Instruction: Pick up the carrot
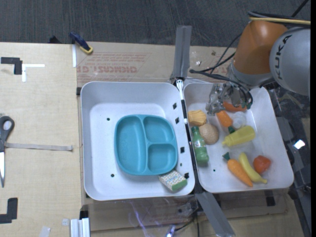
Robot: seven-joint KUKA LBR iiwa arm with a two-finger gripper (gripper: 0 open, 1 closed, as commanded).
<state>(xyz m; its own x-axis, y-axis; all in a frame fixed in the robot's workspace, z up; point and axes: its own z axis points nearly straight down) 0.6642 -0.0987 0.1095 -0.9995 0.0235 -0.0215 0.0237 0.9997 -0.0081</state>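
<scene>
Camera view showed my gripper [220, 104] low in the right bin [276, 132], just above a small carrot [224, 118]. I couldn't tell its state. I needed to straddle the carrot, then squeeze gently.

divided plate [146, 144] in left bin [94, 132], sponge [173, 180] beside it, carrot [239, 172] in right bin [276, 132]

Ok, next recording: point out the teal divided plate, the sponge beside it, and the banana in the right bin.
teal divided plate [129, 144], camera view, on its large left compartment.
sponge [173, 181], camera view, on its top face, at the plate's lower right corner.
banana [249, 168], camera view, on the middle of its curved body.
</scene>
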